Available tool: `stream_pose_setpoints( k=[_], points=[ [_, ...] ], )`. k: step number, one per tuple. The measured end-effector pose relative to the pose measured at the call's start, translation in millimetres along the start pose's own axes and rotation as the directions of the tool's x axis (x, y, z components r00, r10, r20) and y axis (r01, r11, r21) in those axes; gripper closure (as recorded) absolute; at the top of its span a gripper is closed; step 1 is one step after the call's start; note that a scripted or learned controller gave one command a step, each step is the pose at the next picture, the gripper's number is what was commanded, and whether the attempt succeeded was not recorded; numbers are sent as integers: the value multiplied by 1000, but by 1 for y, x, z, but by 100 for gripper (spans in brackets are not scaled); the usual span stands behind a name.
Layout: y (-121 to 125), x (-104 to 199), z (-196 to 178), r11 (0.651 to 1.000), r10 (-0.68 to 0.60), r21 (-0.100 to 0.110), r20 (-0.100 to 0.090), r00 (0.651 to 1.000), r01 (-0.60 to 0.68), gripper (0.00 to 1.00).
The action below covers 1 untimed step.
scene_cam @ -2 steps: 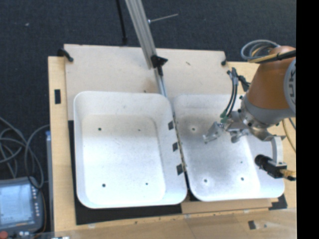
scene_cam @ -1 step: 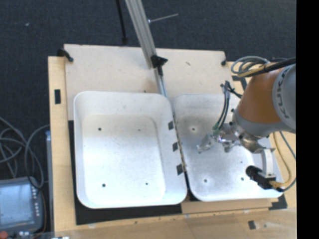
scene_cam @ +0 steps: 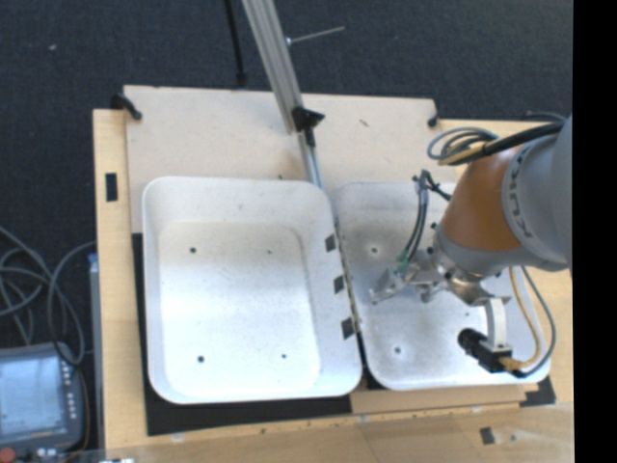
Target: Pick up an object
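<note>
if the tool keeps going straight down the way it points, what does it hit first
Most likely the bare floor of the right bin: the tool hangs over it with nothing visibly beneath, though depth is hard to judge from this slant.

Bins (scene_cam: pixel 241 222) white speckled matt plastic; bench (scene_cam: pixel 386 133) pale raw board; arm (scene_cam: pixel 540 201) smooth grey, glossy orange band.

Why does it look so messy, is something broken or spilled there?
Nothing looks broken or spilled. The left bin sits a bit crooked, its right rim overlapping the right bin. Both are speckled with dark specks. The gripper hangs low over the right bin, with no object seen between its fingers.
</note>
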<state>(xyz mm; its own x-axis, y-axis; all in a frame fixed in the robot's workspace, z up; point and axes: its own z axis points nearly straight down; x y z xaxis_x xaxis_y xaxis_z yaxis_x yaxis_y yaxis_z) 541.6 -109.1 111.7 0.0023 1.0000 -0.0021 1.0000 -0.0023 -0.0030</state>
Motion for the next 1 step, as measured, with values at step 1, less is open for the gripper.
stream_pose_setpoints(
  k=[1],
  points=[
    [2, 1, -13, 1000, 3, -8, -4, 1000, -3, 100]
  ],
)
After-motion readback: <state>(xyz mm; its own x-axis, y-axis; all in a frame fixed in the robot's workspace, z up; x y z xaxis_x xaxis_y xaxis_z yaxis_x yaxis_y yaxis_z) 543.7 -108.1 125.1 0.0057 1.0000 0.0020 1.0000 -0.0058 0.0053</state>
